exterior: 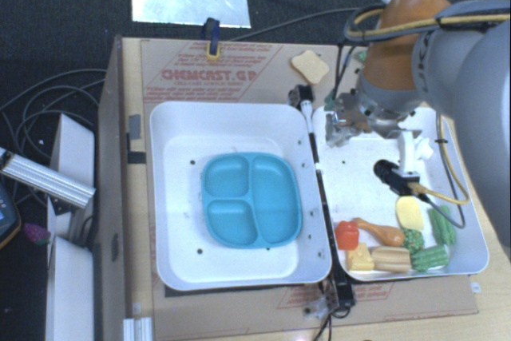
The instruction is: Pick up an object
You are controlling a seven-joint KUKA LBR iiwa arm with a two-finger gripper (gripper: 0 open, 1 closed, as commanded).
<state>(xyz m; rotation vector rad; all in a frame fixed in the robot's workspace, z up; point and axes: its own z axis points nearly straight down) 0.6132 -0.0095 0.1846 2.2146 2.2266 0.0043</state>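
Observation:
My gripper (338, 125) hangs over the far left corner of the right bin (351, 172), close to the wall shared with the left bin. Nothing shows between it and the bin floor. Several toy foods lie along the right bin's near edge, well away from the gripper: a red pepper (346, 235), an orange carrot (381, 231), a yellow cheese wedge (361, 258), a tan bread stick (390, 258), a broccoli piece (413, 239), a green bean pod (430, 257), a pale yellow lemon (409, 212) and a green pickle (441, 224).
A blue divided plate (251, 200) lies in the middle of the left bin (176, 172). A toast slice (310, 66) rests on the cardboard behind the bins. The arm's grey body (463, 52) covers the right bin's far right part.

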